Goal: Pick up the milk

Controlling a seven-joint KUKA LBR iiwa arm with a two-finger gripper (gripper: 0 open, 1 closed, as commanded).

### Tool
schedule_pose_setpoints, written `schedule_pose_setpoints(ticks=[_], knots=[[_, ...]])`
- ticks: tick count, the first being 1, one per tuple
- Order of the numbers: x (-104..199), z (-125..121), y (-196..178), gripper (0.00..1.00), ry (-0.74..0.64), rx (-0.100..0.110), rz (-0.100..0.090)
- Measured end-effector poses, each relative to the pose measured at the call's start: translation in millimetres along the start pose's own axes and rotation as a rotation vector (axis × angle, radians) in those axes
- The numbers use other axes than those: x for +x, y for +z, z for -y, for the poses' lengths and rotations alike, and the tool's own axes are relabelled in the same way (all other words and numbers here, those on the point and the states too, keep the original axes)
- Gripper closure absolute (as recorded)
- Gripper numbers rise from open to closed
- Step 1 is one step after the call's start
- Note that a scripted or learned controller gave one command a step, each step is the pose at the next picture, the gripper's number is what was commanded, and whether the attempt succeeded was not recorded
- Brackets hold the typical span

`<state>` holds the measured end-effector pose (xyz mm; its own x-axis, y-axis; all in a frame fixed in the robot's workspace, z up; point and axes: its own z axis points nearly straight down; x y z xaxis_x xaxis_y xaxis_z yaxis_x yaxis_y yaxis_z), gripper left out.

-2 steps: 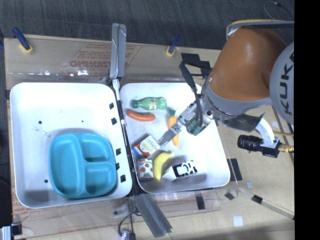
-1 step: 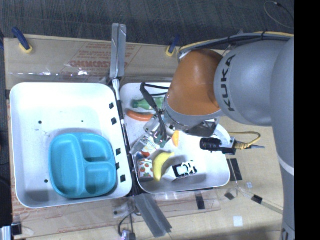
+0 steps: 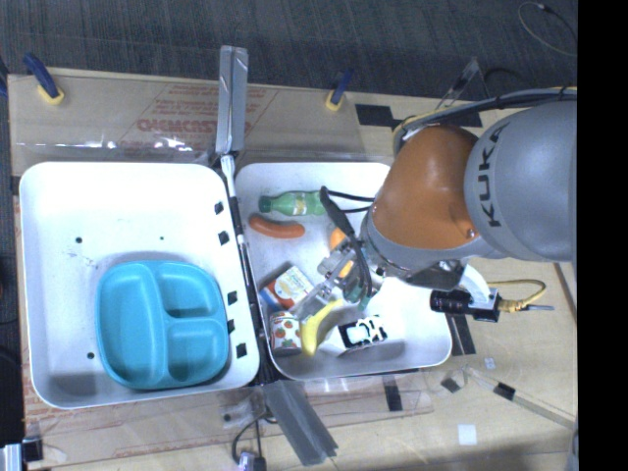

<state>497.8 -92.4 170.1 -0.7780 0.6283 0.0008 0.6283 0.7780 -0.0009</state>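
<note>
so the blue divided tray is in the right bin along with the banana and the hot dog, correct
Not quite. The camera view shows the blue divided tray in the left bin, by itself. The banana and the hot dog are in the right bin, where the hand is working.

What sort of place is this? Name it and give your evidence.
Likely a robotics lab bench: a KUKA arm over two white bins, toy food such as a banana, and clamps holding the board.
</note>
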Motion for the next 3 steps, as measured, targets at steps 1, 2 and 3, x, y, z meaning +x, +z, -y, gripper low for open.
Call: schedule_pose_setpoints(ticks=[1,2,3], knots=[[-36,78,-127,0.00,-0.142,-0.001,0.004],[-12,46,-141,0.00,-0.013,-0.001,0.005],[23,7,-20,0.00,-0.061,0.001,-0.003]])
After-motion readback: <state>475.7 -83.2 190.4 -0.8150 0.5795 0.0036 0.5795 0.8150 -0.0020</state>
